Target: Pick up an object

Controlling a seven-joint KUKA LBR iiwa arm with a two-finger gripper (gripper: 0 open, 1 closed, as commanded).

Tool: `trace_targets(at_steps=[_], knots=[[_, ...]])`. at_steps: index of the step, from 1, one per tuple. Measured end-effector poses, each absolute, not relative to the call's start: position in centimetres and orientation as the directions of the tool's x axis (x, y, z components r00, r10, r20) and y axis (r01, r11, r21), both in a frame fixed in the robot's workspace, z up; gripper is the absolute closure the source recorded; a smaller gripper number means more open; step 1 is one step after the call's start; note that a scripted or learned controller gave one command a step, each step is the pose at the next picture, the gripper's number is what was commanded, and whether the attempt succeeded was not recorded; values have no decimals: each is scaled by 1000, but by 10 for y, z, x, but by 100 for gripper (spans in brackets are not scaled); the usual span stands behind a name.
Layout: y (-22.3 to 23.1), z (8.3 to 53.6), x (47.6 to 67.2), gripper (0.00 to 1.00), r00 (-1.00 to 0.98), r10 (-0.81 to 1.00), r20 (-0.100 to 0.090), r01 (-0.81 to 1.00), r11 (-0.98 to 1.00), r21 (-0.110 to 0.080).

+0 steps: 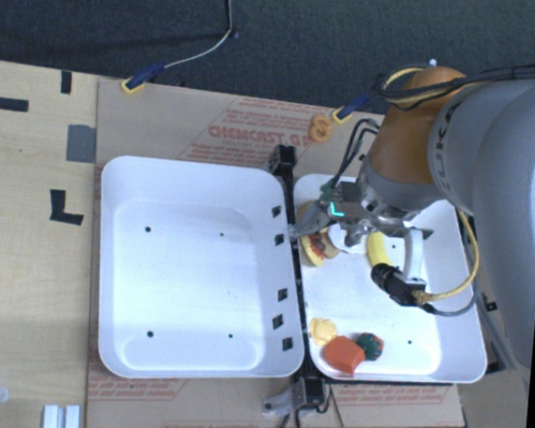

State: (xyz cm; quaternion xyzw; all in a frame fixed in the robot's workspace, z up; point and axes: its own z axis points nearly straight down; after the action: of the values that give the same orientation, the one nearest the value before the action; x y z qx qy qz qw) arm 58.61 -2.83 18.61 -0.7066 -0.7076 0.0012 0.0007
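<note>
Currently 5 small items counted in right bin (441,371): red-and-yellow toy (315,250) at the left wall, just under the gripper (326,225); yellow banana-like piece (376,247) beside it, partly hidden by the wrist; near front edge 1 orange-red block (343,356), 1 yellow piece (321,330), 1 green-and-red item (369,344), clustered and touching. Finger state: cannot tell. Left bin (183,360) alongside; 2 bins total. Arm (482,135) overhead.

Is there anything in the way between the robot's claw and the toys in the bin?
Nothing visible blocks it. The gripper hangs low over the right bin, right above a small yellow-and-red toy by the divider. The orange piece, green piece and yellow piece lie apart at the near edge.
</note>
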Motion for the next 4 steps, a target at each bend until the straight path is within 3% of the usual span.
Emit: trace_targets(at_steps=[1,2,3,4], knots=[[78,215,599,0,-12,1000,3,1000,12,2],[157,260,597,0,-11,1000,4,1000,11,3],[197,161,554,0,-6,1000,-2,1000,6,-14],[236,204,512,0,-7,1000,2,1000,7,-2]])
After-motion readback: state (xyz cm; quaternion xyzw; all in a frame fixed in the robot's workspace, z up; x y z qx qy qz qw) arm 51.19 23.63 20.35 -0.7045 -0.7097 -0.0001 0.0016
